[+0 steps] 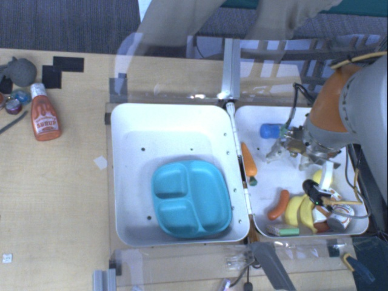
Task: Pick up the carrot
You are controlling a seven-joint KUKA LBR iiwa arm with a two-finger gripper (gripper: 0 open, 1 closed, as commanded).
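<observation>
The carrot point(247, 159) is orange with a green stem end and lies lengthwise along the left wall of the right bin point(260, 220), stem toward the front. My gripper point(280, 148) hangs over the middle of the right bin, a short way to the right of the carrot and apart from it. Nothing is visibly held in it. The grey arm with its orange band point(330, 105) reaches in from the right above it.
A blue cup-like object point(270, 130) lies behind the gripper. A red sausage point(279, 204), bananas point(299, 211), a green piece point(284, 230) and small dark items fill the right bin's front corner. The left bin point(130, 132) holds a teal divided plate point(191, 197). A ketchup bottle point(45, 117) stands far left.
</observation>
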